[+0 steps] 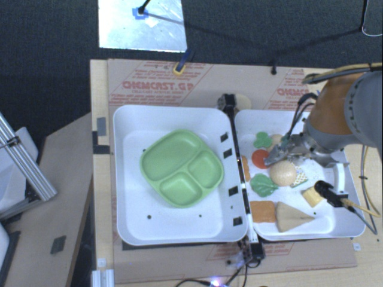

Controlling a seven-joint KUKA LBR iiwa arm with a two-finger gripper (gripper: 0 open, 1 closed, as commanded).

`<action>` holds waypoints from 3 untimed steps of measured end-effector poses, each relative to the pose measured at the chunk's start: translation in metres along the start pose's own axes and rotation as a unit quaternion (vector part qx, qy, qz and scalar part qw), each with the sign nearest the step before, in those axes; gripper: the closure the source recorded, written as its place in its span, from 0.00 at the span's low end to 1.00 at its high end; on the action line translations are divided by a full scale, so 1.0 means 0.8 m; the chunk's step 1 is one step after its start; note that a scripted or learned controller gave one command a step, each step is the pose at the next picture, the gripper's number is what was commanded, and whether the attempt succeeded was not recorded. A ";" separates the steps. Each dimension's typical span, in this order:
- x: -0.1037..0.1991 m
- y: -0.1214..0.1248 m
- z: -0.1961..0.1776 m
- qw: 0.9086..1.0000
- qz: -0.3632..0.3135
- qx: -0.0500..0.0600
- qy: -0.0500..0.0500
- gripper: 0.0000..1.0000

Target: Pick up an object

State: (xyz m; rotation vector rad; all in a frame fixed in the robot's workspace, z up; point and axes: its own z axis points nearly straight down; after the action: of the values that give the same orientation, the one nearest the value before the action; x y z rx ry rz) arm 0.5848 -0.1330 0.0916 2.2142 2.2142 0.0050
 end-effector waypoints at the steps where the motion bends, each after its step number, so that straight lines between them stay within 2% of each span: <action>1: -0.003 0.005 -0.017 1.000 0.000 -0.008 -0.003 1.00; 2: -0.007 0.000 -0.071 1.000 0.000 0.004 0.003 1.00; 3: -0.004 0.013 -0.133 1.000 -0.002 0.002 0.002 1.00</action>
State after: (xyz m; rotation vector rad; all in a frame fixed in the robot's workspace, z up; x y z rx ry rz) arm 0.5944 -0.1356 0.1978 2.2128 2.2230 0.0053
